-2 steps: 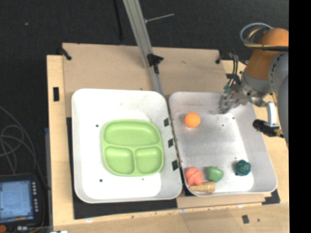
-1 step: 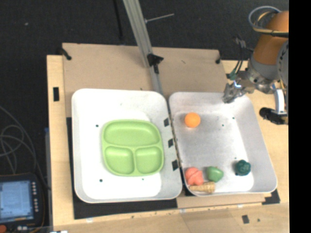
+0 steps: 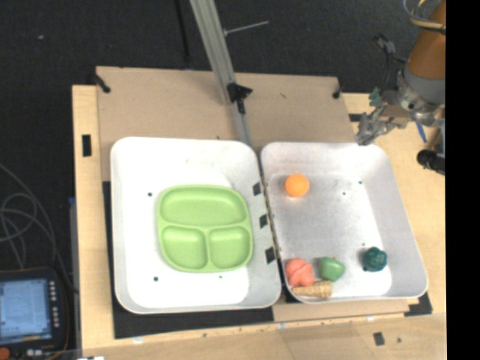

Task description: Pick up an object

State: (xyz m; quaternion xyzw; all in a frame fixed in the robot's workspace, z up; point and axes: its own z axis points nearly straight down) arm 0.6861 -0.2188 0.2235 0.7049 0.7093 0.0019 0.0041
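Note:
In the right bin (image 3: 341, 178) an orange ball (image 3: 297, 185) lies near the upper left. Along its front edge lie a pink object (image 3: 299, 271), a light green object (image 3: 330, 268), a tan piece (image 3: 315, 291) and a dark green object (image 3: 374, 259). My gripper (image 3: 366, 131) hangs over the bin's far right corner, at the end of the grey arm with its orange band (image 3: 427, 51). It is well away from all the objects, with nothing visibly held.
The left bin (image 3: 135, 201) holds a light green divided plate (image 3: 204, 227). A slanted metal pole (image 3: 217, 51) rises from behind the two bins. A small screen (image 3: 26, 306) sits at the lower left, off the bench.

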